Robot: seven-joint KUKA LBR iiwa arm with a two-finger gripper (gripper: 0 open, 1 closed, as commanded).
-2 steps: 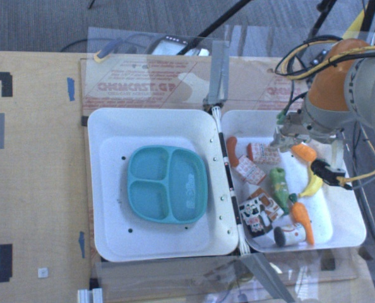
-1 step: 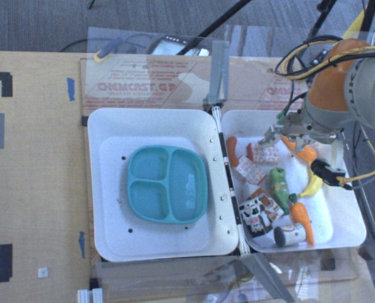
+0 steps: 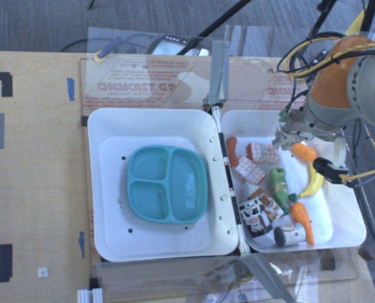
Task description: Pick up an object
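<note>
The gripper (image 3: 287, 133) hangs low in the right bin (image 3: 348, 229), but whether it is spread or pinching cannot be told, and the toy food, like the orange carrot (image 3: 303, 151) just beside it, waits unpicked.

Bright, even overhead light; soft glare washes the white bins (image 3: 105, 169), faint shadows beneath the teal plate (image 3: 167, 185), overall slightly soft focus.
</note>
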